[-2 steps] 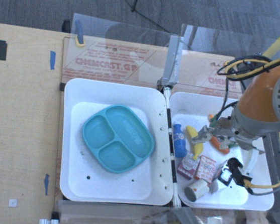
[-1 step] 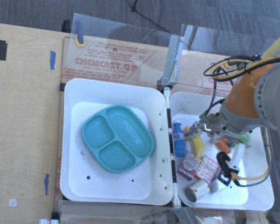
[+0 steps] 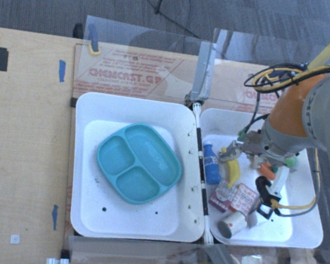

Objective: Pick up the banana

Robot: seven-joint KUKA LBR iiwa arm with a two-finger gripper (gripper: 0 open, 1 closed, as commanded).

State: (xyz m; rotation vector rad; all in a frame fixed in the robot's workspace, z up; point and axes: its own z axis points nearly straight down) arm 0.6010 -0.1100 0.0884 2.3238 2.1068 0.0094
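Observation:
The banana [image 3: 232, 174] is a small yellow piece lying in the right bin [image 3: 301, 235], just right of a blue bottle [image 3: 211, 165]. My gripper [image 3: 237, 153] hangs low over the banana's far end, reaching in from the right under the orange-banded wrist [image 3: 289, 117]. The wrist body covers the gripper's tip, and part of the banana's upper end is hidden beneath it. Whether the banana is touched cannot be made out.
A red-and-white packet [image 3: 241, 197] and a white cup [image 3: 232, 223] lie just in front of the banana. An orange item [image 3: 266, 169] and a green one [image 3: 292, 164] sit under the wrist. The left bin [image 3: 89, 119] holds a teal divided plate [image 3: 139, 162].

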